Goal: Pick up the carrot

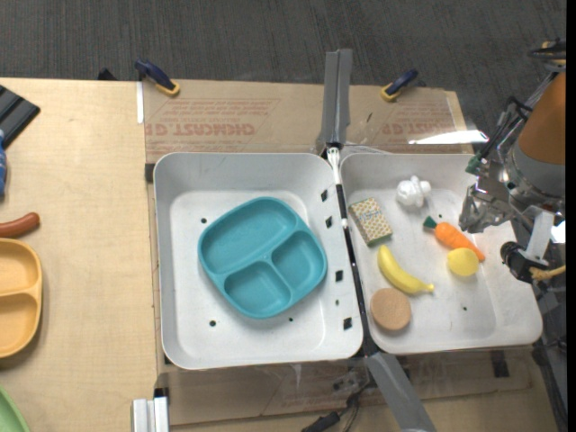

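The carrot [454, 237] lies in the right bin [504, 331], towards its right side, orange with a small green top at its upper-left end. It runs on a slant, green end up and to the left, tip down and to the right. Touching its lower right end is a small yellow lemon [463, 263]. The arm comes in from the right, and its hand [475, 216] hangs just beside the carrot's upper right, at the bin's right edge. From where I stand the dark fingers merge with the rest of the metalwork, so I cannot tell how far apart they are, and nothing shows between them. The carrot rests on the bin floor.

Elsewhere in that bin, a white lumpy object [413, 192] sits near the back. A small patterned box [371, 220] lies on the left side, close to the divider between the bins. Below it is a banana [401, 274], curving down to the right, and just under the banana a round tan disc [391, 310] like a biscuit.

The left bin [180, 331] holds a teal divided plate [262, 256] with three compartments, sitting at a tilt in the middle.

On the desk [81, 160] to the far left I see a sausage [18, 224] and, below it, part of an orange divided plate [18, 297]. Two clamps, blue with yellow tips [156, 76], [399, 84], grip the brown cardboard sheet [234, 120] behind the bins.
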Robot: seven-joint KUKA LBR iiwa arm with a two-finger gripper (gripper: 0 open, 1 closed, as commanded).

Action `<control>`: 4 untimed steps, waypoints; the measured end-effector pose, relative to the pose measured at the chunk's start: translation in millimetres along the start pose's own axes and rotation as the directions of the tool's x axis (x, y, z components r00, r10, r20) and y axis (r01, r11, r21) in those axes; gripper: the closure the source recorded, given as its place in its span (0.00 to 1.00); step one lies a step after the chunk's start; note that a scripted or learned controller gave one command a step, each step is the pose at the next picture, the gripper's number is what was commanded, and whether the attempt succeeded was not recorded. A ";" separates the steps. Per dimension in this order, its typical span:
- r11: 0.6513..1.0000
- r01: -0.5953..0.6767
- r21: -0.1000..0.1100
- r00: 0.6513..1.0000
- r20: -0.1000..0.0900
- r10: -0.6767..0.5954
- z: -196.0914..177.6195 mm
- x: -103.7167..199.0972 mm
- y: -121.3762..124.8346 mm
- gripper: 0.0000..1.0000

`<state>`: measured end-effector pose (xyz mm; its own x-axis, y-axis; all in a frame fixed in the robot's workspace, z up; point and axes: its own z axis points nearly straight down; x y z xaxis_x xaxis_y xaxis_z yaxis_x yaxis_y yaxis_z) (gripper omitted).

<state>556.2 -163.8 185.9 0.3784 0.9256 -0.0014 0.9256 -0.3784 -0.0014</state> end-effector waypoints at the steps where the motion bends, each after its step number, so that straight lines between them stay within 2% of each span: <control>1: 0.857 0.515 0.000 0.857 -0.001 -0.515 5.6 5.9 -10.5 1.00; 2: 0.695 0.719 -0.001 0.695 0.000 -0.719 23.2 -23.1 -10.0 1.00; 3: 0.654 0.757 -0.003 0.654 0.001 -0.757 -43.8 -19.5 -61.6 1.00; 4: 0.872 0.490 0.001 0.872 -0.001 -0.490 -42.8 36.2 -99.5 1.00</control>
<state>477.9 -92.6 228.8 -0.1237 0.9923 0.0002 0.9923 0.1237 -0.0026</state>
